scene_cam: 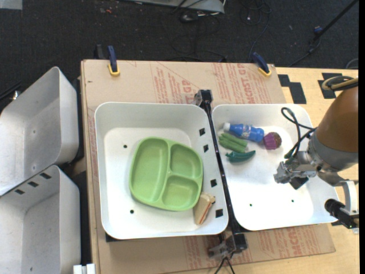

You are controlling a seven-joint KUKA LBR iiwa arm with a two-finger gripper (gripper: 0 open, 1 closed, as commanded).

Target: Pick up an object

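Gripper [292, 174] sat low at right of frame in the right bin [274, 213], open or closed I couldn't tell; nearest targets, upper middle of that bin: blue bottle [246, 132], probably light, rigid, slick, best pinched mid-body; purple ball [272, 140] would roll.

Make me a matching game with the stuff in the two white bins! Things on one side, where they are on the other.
Things:
1. green divided plate
2. purple ball
3. blue bottle
4. gripper

Places:
A. right bin, near its far wall
B. over the right bin's floor, by its right side
C. middle of the left bin
D. right bin, just right of the blue bottle

Pairs: 1-C, 2-D, 3-A, 4-B
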